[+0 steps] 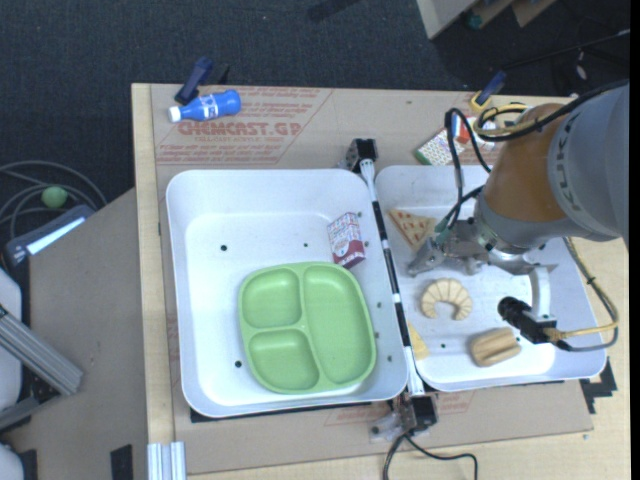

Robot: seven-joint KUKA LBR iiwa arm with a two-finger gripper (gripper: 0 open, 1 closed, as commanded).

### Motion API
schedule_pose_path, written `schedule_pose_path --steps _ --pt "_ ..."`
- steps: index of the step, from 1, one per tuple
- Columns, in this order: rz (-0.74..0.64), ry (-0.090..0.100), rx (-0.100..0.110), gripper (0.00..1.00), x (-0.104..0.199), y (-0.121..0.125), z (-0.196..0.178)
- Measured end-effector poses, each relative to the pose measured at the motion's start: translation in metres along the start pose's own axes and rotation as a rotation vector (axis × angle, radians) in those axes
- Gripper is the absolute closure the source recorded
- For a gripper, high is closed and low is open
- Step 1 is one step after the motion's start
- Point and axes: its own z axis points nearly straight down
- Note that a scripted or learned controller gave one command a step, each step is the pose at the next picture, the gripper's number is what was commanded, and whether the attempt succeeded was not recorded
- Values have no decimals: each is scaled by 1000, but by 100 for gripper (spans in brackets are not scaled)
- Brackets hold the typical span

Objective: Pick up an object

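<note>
Tan block (494,347) sits nearest us in the right bin (530,370), just near-right of the croissant (447,298) and apart from it. Small yellow bit (416,344) lies near-left of the croissant, by the bin wall. Green three-section plate (305,326) lies well left of the croissant, in the left bin (210,228). Claw (440,255) hangs just beyond the croissant; we cannot tell if it is open or closed. Triangular wedge (410,226) lies beyond the croissant, past the claw. Red-and-white packet (346,239) sits far-left of the croissant, label unreadable. Farthest from the croissant we see the tabletop (300,128) with red printed lettering, too blurred to read, and a blue-and-white bottle (205,105).
</note>
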Motion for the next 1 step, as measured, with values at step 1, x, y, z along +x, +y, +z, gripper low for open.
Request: schedule_pose_path --steps 1 --pt "1 0 0 0 -8 -29 0"
